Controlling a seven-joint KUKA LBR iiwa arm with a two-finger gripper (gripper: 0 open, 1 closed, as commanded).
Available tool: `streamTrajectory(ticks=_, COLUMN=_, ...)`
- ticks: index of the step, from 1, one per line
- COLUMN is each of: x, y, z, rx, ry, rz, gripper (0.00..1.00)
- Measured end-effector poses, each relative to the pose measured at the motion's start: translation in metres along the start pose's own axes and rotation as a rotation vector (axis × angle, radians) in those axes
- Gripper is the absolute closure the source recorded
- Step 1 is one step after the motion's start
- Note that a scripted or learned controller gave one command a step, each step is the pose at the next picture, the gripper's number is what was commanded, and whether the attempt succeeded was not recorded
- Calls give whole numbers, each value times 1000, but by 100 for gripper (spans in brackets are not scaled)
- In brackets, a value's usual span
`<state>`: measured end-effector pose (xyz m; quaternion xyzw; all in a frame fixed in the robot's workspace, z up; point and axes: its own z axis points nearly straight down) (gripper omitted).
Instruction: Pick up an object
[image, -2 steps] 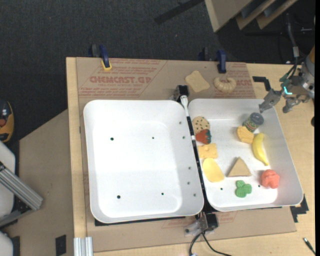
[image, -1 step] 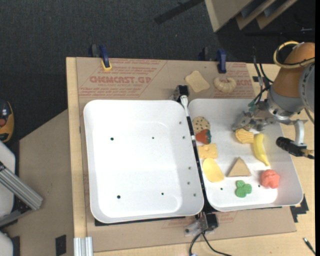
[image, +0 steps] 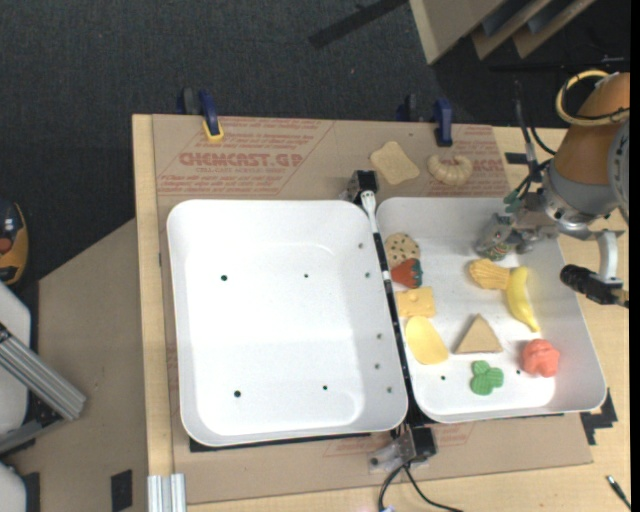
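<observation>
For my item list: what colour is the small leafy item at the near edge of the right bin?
Green. The leafy item shows best in the camera view, beside a pinkish-red item.

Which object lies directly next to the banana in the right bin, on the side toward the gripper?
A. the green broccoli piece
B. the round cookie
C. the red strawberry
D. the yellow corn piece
D: the yellow corn piece lies against the upper end of the banana in the right bin, just below the gripper, while the other pieces lie farther away.
</observation>
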<state>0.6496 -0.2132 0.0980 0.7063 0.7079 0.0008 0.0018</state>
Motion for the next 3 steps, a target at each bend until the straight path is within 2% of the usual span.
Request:
streamTrajectory(ticks=1, x=75, y=21, z=-93, rx=-7, ry=1, rz=-5, gripper=100)
streamTrajectory(ticks=2, x=80, y=-37, z=-75, rx=10, ry=3, rz=4, gripper=100)
streamTrajectory(ticks=3, x=152, y=-8, z=-120, rx=-2, ry=2, rz=-4, gripper=100)
